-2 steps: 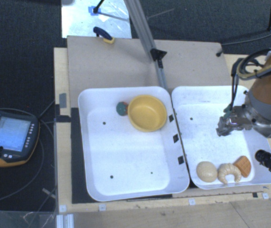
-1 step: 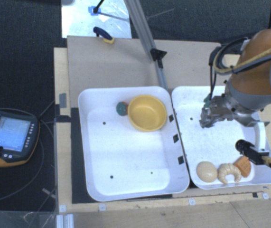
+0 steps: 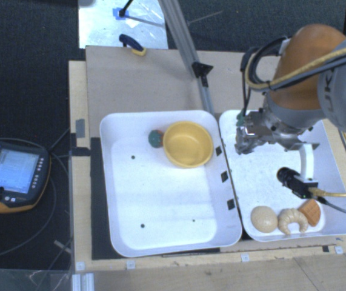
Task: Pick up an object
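Camera view shows the gripper (image 3: 245, 139) poised over the upper-left part of the right bin (image 3: 269, 180), well apart from the croissant (image 3: 292, 220), the round bun (image 3: 263, 219) and the orange-brown piece (image 3: 311, 210) grouped at that bin's near edge; judged, this is the approach step. Next move (no target yet engaged): travel toward one item and descend. Jaw spread cannot be told; nothing visible between them.

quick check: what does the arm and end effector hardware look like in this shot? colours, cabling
Grey arm with a rounded orange band above the wrist. Yellow and black cables loop beside the band; another yellow cable trails past a black cylindrical part. The end effector is dark grey metal.
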